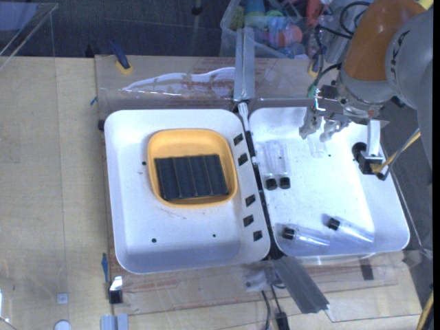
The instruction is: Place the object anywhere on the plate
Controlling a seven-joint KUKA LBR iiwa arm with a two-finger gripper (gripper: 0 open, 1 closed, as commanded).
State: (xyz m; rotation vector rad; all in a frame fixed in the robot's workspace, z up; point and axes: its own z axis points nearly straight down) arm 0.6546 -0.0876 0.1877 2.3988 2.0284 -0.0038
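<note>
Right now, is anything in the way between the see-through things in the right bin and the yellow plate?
Yes. The raised rims where both bins meet lie between the clear tubes and the yellow plate. A dark grooved block already covers the plate's middle.

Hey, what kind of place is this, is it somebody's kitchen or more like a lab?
Most likely a robotics lab bench, not a kitchen: a grey arm with an orange band reaches over two white bins on a wooden bench, and a clear tub of assorted colourful objects sits behind them.
</note>
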